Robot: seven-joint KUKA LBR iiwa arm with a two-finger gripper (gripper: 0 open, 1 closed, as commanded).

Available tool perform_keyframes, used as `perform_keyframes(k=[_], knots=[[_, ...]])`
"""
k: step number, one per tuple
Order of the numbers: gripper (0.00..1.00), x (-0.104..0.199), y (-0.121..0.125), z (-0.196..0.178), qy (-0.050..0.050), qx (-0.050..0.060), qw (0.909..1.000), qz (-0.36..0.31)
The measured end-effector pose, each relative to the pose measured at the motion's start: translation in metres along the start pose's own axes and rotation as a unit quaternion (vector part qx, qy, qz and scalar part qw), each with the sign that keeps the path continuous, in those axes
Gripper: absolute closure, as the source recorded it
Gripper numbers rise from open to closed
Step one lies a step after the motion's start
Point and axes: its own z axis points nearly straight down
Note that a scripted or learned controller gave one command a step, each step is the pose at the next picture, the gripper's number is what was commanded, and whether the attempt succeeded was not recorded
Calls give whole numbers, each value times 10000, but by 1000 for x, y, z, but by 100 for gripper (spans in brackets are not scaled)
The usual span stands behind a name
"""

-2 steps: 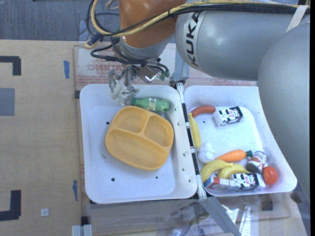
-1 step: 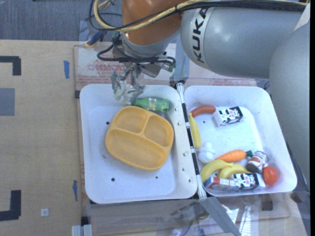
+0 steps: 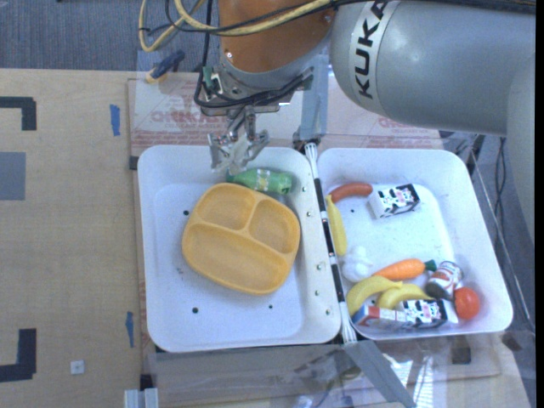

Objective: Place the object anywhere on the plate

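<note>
I read the task's thing as the green bottle (image 3: 262, 179): it lies on its side in the left bin (image 3: 161, 253), touching the far rim of the yellow divided plate (image 3: 241, 237), not in any of its compartments.

The gripper (image 3: 235, 153) hangs just beyond the bottle's cap end, on the side away from the plate. I can't tell how the end effector is set; the metal tip is a small bright tangle against white bin wall.

Handling, my judgement:
- Looks like a light toy plastic bottle, hollow, stiff enough but smooth and round, so it will roll or squirt out of a pinch.
- Best hold is across the body mid-length, jaws square to its long axis. The label band looks the widest, flattest bit.
- It sits close to the wall between the bins (image 3: 311, 228), so there's little room on that side.

Hard to make out:
- The arm's orange band (image 3: 268, 15) and grey link (image 3: 442, 49) cover the far bench behind the plate's bin.
- The bottle's label print is unreadable, and its cap end blurs into the gripper tip.
- Whether the bottle rests on the plate's rim or just against it, I can't say.
- In the right bin (image 3: 459, 185), the pile with the bananas (image 3: 387, 291) and carrot (image 3: 399, 269) overlaps.
</note>
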Motion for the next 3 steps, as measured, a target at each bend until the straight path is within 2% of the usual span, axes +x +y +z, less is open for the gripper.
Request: perform_keyframes(k=[1,2,3], knots=[[100,34,4,137,12,-15,9979,650],[100,61,6,74,6,8,9867,1625],[100,86,31,40,21,-12,9886,1503]])
